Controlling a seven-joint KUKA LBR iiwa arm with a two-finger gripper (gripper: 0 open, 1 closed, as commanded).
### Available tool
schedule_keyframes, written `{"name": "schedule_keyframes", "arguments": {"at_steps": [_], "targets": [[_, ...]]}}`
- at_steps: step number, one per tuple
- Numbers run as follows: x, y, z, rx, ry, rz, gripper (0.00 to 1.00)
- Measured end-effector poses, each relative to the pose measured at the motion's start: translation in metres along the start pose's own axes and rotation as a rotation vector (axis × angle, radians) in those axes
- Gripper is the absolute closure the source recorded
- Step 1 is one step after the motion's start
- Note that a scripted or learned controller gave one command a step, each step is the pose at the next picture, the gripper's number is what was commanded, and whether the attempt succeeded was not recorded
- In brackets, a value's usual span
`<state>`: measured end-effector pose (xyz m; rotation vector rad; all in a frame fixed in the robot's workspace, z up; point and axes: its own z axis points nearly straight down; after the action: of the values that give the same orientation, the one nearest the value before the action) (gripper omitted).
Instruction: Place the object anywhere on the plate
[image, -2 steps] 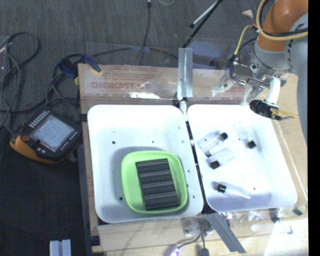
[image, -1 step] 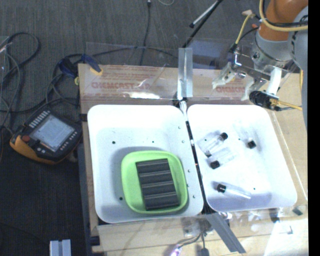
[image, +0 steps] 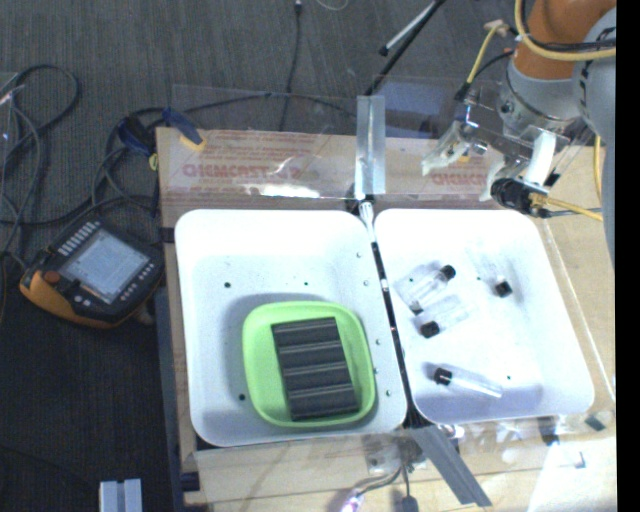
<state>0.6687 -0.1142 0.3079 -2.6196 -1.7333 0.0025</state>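
Right bin (image: 545, 330) is holding little vials (image: 470, 382) that look light and slippery; I am aiming mid-body. Gripper (image: 460, 148) is hanging at one o'clock, open or closed I cannot tell.

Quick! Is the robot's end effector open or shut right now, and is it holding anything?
End effector: cannot be told whether it is open or closed; it is too small and blurred here to judge, and no held object can be made out.

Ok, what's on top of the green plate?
A dark grey ribbed block lies on the green plate, covering its middle; the plate surface beneath it is hidden.
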Motion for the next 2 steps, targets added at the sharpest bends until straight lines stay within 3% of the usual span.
{"name": "schedule_keyframes", "arguments": {"at_steps": [1, 2], "targets": [[-0.010, 0.004, 0.031, 0.002, 0.001, 0.082, 0.00], [0.034, -0.015, 0.021, 0.001, 0.001, 0.146, 0.00]]}}
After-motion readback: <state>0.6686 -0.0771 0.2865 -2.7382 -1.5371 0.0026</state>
